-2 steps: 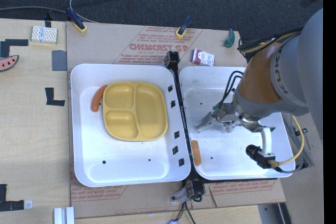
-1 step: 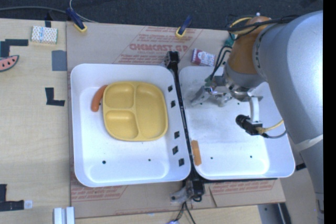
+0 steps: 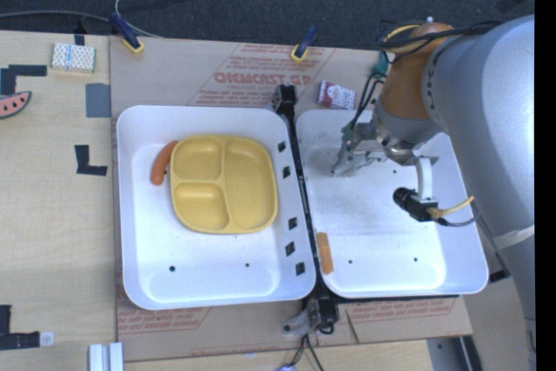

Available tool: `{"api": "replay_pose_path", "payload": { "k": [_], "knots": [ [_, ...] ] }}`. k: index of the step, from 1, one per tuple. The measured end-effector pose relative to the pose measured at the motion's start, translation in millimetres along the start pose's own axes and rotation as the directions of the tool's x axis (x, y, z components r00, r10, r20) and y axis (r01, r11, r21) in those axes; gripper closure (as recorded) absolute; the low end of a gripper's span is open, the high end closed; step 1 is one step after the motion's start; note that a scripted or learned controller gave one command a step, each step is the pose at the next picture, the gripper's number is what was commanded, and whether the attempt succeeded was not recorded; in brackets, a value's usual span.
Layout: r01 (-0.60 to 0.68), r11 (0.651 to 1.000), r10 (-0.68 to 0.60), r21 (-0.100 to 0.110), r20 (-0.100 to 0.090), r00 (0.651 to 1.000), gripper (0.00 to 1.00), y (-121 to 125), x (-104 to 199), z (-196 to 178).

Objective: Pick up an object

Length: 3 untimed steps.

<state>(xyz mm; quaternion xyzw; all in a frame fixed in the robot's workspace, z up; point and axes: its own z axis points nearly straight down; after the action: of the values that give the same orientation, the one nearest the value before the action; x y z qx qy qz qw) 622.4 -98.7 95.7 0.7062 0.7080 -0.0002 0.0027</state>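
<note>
A: Where is the gripper point(image 3: 346, 162) seen?

B: It is seen low over the right bin point(image 3: 452, 274), in the upper left part of its floor, near the divider between the bins. Whether its tips are apart or together cannot be told; nothing is seen between them.

A: What is found in that bin?

B: A small orange piece point(image 3: 324, 252) is seen lying against the left wall, near the front corner, well apart from the gripper. The floor between them is left bare, as is the front right part. The right edge is covered by the grey arm point(image 3: 486, 126).

A: And the left bin point(image 3: 139, 274)?

B: A yellow divided plate point(image 3: 224, 183) is seen in its middle. An orange sausage-like piece point(image 3: 160, 162) is tucked against the plate's left rim. A wide strip of white floor is left open along the front wall; less room is seen at the sides.
</note>
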Motion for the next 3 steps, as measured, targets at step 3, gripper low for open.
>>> {"api": "replay_pose_path", "payload": {
  "k": [3],
  "knots": [
    [0.001, 1.000, -0.001, 0.005, 0.004, 1.000, 1.00, -0.8, -0.1, -27.6]
  ]
}}
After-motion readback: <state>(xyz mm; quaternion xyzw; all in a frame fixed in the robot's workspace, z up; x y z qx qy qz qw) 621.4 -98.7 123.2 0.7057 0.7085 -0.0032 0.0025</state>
